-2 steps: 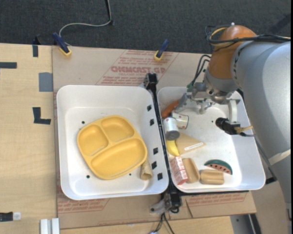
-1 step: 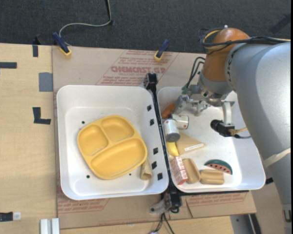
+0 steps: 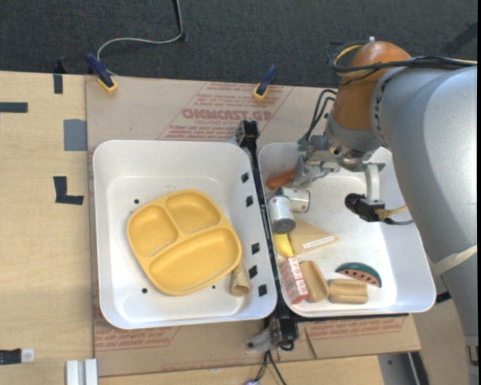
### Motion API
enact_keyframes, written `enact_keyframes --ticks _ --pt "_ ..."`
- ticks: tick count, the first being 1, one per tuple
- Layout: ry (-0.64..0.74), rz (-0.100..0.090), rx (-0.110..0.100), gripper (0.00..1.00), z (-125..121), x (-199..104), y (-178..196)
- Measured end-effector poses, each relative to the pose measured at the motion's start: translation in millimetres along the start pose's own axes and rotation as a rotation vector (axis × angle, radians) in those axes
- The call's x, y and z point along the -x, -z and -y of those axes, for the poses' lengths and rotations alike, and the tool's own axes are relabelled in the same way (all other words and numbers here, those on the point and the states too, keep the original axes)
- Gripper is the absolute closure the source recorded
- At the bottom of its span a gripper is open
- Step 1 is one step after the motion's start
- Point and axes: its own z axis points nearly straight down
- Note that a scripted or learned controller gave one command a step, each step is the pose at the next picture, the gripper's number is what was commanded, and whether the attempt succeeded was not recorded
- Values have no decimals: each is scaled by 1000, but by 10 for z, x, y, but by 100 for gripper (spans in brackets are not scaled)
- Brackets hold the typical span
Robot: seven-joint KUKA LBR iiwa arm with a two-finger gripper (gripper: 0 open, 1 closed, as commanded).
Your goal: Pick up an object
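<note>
in the left bin (image 3: pixel 112 215) a yellow divided plate (image 3: pixel 184 241) lies flat, with a small cone-shaped piece (image 3: pixel 239 281) just beside its near right corner. across the divider, in the right bin (image 3: pixel 409 283), the gripper (image 3: pixel 303 176) hangs low at the far left corner. whether it is parted or closed i cannot tell from here. an orange carrot-like piece (image 3: pixel 279 180) lies touching or just left of it, long axis running left-near to right-far. a silver can (image 3: pixel 281 212) sits just nearer, then a yellow wedge (image 3: pixel 309 235). the carrot looks the likeliest pick.
</note>
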Motion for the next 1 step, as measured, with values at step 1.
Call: enact_keyframes --ticks 1 --pt "0 0 0 0 0 1 -2"
